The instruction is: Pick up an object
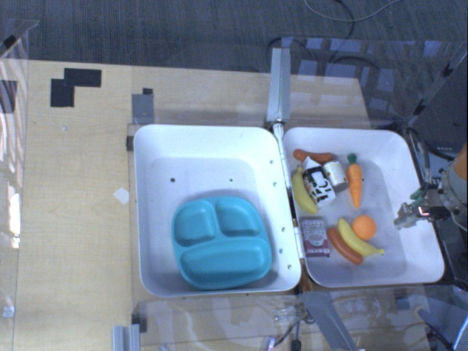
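Hovering my gripper [414,214] at the right bin's [428,268] rim, jaw state indeterminable; target carrot [355,183]: light, rigid, grip mid-body.

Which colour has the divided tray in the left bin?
The divided tray is light blue, a turquoise shade, seen clearly in the camera view.

Even, bright, diffuse light falls from above; the white bins [212,148] look slightly washed, with soft grey shadows along their inner walls and beneath the blue tray [221,241]; clear panels at the frame's left edge and upper right catch faint glare; detail is soft and mildly grainy throughout.
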Available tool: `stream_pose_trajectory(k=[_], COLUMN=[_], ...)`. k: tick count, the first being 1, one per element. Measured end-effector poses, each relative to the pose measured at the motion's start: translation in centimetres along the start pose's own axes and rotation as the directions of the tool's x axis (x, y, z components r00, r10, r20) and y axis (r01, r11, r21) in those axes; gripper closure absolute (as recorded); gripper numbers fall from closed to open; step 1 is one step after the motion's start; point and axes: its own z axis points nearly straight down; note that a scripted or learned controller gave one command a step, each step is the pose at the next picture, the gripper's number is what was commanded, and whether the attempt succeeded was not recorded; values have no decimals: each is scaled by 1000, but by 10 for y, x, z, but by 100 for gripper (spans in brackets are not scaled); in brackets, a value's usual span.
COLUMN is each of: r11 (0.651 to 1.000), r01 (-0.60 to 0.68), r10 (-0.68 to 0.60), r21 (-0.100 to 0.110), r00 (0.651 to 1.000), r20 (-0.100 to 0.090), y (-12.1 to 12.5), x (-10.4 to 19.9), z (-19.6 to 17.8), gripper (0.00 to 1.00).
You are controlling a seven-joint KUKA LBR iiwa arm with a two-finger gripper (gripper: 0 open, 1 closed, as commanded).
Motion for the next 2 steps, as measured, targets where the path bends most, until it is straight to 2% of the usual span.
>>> stream_pose_trajectory(k=[1,2], r11=[999,1000], r01=[-51,-14], r10=[51,14], r21=[1,-3], r00=[999,1000], r20=[-1,1], y=[0,66], x=[2,27], z=[65,-39], gripper=[100,100])
